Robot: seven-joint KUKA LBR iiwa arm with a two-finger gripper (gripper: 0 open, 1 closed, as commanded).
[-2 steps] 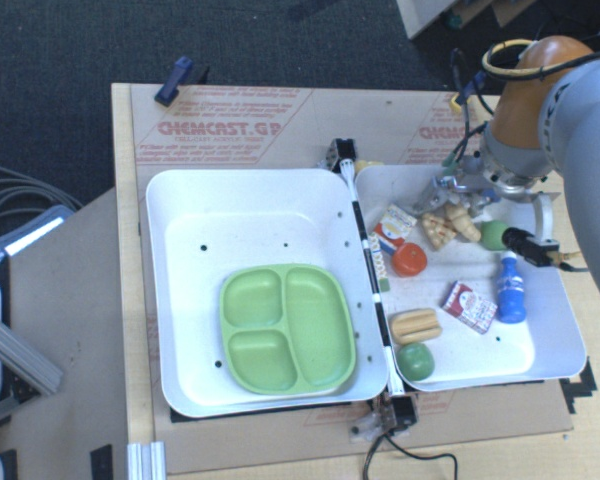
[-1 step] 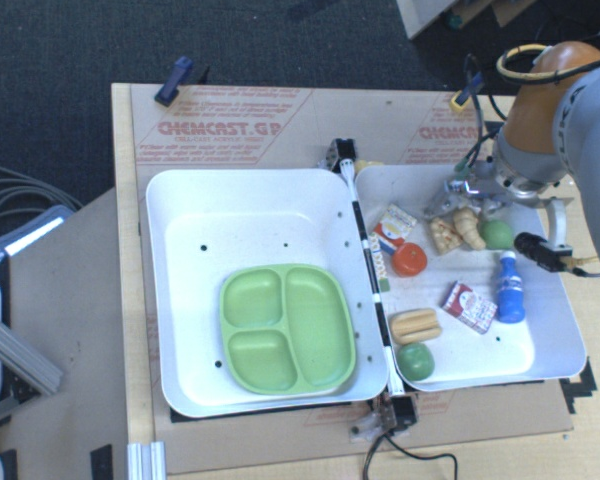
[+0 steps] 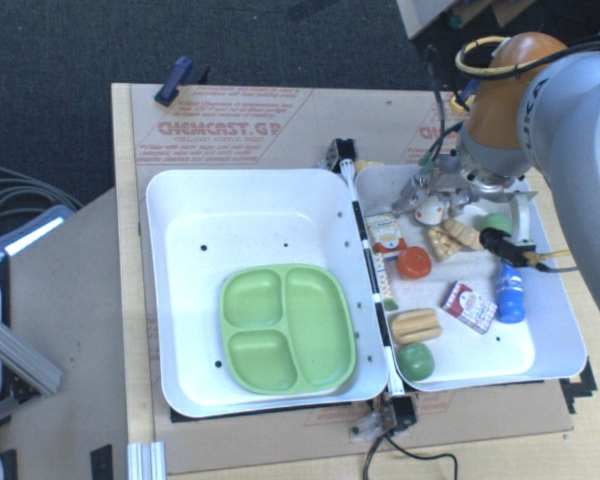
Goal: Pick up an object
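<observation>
At back of R bin (image 3: 550, 353), gripper (image 3: 432, 196) down low, right over small pale item (image 3: 430, 211). Open or clenched: can't tell, no grasp visible. Just beside it: tan lumpy toy (image 3: 450, 236), green piece (image 3: 496, 224). Nr divider: small carton (image 3: 384, 233), red-orange round thing (image 3: 414, 262) touching it. Mid bin: red/white packet (image 3: 468, 306), blue bottle (image 3: 510, 296) beside it. Front L corner: tan bun (image 3: 415, 324), green ball (image 3: 416, 360). In L bin (image 3: 180, 228), green 3-compartment plate (image 3: 287, 326) lying flat twd front.
</observation>
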